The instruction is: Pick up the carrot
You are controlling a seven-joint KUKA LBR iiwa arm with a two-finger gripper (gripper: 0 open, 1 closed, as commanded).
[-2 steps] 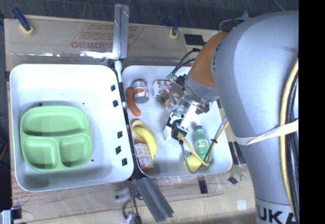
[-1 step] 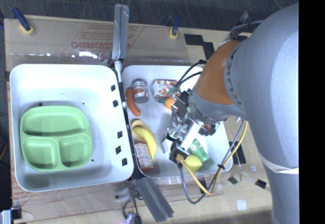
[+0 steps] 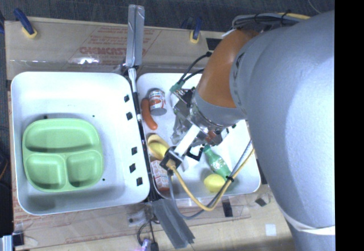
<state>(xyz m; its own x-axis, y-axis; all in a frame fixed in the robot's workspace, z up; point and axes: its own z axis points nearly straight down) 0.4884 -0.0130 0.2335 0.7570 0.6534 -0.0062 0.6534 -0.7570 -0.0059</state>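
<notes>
One carrot (image 3: 149, 114) lies in the right bin (image 3: 248, 182), lengthwise along its left wall in the far half, nothing on top of it. One can (image 3: 157, 101) sits just beside the carrot's far end, on its right, close enough that I cannot tell whether they touch. One banana (image 3: 157, 144) lies just past the carrot's near end, against the same wall.

The claw (image 3: 180, 126) hangs over the middle of this bin, to the right of the carrot and apart from it. Whether it is released or clenched I cannot tell, and nothing is seen held in it.

A strip of bare white floor runs between the carrot and the claw. The wall closes off the carrot's left side.

Nearer the front lie one green bottle (image 3: 216, 160) and one lemon (image 3: 212, 182), close together. A reddish-brown thing (image 3: 161, 176) in the front left corner is too hidden to name. The arm (image 3: 284, 102) covers the bin's right side.

The left bin (image 3: 68, 87) holds one green tray (image 3: 62, 153) with three compartments, with open floor around it. Both bins rest on the desk (image 3: 85, 45).
</notes>
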